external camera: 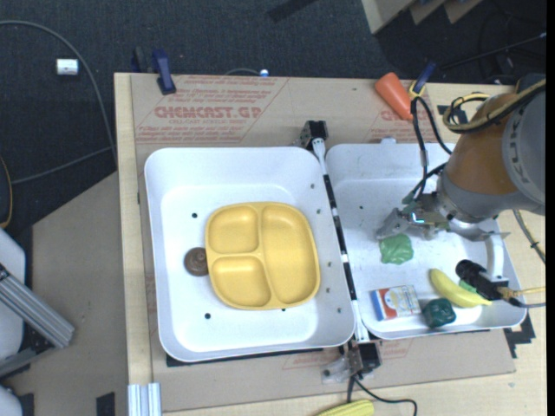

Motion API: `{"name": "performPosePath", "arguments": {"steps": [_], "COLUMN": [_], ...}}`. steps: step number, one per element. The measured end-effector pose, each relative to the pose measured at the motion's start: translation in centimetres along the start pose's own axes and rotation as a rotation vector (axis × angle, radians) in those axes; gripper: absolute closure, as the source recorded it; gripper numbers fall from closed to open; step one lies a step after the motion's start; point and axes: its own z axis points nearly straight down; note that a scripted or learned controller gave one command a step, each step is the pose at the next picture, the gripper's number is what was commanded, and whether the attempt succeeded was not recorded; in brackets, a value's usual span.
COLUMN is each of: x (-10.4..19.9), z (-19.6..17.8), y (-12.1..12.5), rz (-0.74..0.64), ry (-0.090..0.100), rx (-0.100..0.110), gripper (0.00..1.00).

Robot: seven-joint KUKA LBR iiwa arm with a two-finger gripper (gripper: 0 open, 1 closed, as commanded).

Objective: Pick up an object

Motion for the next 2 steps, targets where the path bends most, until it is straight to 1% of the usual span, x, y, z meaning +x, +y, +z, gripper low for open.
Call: {"name": "performPosePath", "arguments": {"steps": [1, 2], "x": [3.3, 3.3], "z": [0.0, -1.0], "y": [-2.6, -2.5], "rz": [-0.002, 0.0], "ry": [0.003, 0.003], "rx": [0.004, 0.002], "gripper": [0.0, 1.0]}}
